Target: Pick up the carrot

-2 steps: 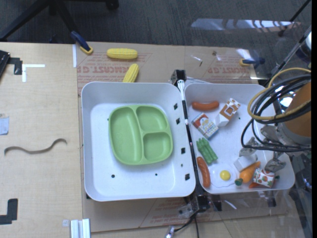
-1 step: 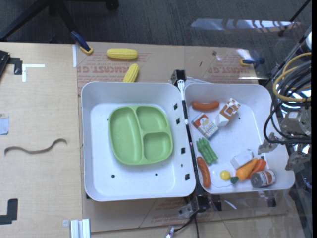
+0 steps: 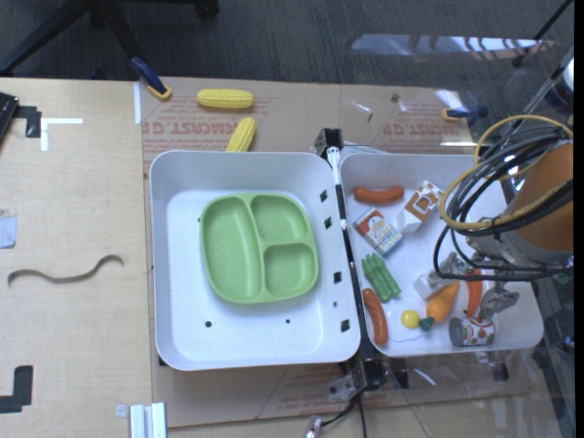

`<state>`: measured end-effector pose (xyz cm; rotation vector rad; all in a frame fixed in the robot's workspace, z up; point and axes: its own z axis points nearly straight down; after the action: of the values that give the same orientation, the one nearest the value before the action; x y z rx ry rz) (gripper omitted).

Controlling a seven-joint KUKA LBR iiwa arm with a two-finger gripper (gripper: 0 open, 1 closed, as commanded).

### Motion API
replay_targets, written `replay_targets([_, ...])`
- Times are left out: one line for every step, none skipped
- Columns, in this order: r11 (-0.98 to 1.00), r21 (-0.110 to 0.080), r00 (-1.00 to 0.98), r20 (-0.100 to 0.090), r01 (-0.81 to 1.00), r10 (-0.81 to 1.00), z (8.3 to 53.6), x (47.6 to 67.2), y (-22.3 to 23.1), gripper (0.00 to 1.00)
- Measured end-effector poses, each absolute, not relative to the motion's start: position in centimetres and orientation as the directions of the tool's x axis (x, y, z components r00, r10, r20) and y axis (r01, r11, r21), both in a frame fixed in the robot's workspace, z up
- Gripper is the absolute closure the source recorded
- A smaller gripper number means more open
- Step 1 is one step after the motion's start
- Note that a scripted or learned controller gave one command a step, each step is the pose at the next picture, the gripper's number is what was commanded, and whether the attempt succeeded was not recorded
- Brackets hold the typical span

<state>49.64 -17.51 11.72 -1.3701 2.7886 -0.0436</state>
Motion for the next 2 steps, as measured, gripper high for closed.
replay_targets([0.75, -0.03, -0.749, -0.029, -0.661, -0.662, 10.7, 50.7, -18.3, 0.0])
replay_targets([0.649, -0.044, -0.648, -0.022, -0.76, -0.761, 10.7, 50.3, -17.2, 0.0])
